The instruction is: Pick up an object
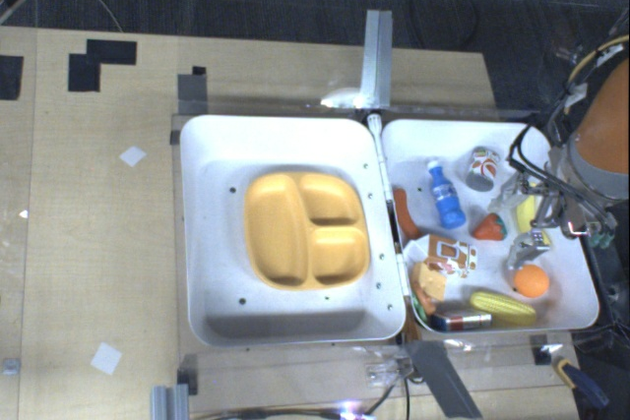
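Two white bins side by side on a wooden bench. In the left bin [207, 211], a yellow divided tray [305, 229], centred. In the right bin [591, 310], a scatter of small things under the arm [600, 128], grey with an orange band, reaching in from the right edge.

Gripper [528, 233] low over the right half of that bin — metal fingers [519, 254] pointing down, whether spread or closed cannot be told, nothing seen between them. Orange ball [532, 281] just below the fingertips, near or touching. Small yellow piece [528, 210] beside the gripper body, red piece [489, 228] just to its left.

Further left, blue bottle [446, 197] lying tilted; above and right of it a small grey-and-red can [481, 168]. Corn cob [503, 306] along the front wall, a dark cylinder [461, 320] beside it. Small carton [452, 257] with orange-and-white print — writing too small to read. Brown sausage [404, 214] against the left wall
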Controlling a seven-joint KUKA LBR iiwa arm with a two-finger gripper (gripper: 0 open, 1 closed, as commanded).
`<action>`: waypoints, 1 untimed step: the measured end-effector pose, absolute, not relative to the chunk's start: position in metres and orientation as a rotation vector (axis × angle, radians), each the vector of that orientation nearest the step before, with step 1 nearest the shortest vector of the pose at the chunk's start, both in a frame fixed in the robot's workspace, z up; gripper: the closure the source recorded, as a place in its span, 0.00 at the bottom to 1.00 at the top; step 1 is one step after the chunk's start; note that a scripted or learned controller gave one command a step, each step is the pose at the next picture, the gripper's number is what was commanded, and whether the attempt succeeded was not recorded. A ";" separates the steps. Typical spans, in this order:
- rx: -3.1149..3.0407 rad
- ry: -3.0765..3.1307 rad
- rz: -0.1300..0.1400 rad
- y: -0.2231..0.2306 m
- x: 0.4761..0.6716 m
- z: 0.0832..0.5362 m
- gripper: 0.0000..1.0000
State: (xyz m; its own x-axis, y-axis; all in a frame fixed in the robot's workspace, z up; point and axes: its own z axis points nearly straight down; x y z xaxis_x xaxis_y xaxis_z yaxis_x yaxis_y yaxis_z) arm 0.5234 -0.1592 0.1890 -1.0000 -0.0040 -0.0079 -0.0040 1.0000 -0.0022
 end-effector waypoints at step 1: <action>0.696 3.047 -0.001 -0.168 0.554 0.090 0.00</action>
State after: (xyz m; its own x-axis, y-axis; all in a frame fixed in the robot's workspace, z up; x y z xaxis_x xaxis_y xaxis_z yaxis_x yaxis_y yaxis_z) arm 0.5540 -0.1683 0.0899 -0.9006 0.4344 -0.0161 0.4344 0.9007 0.0028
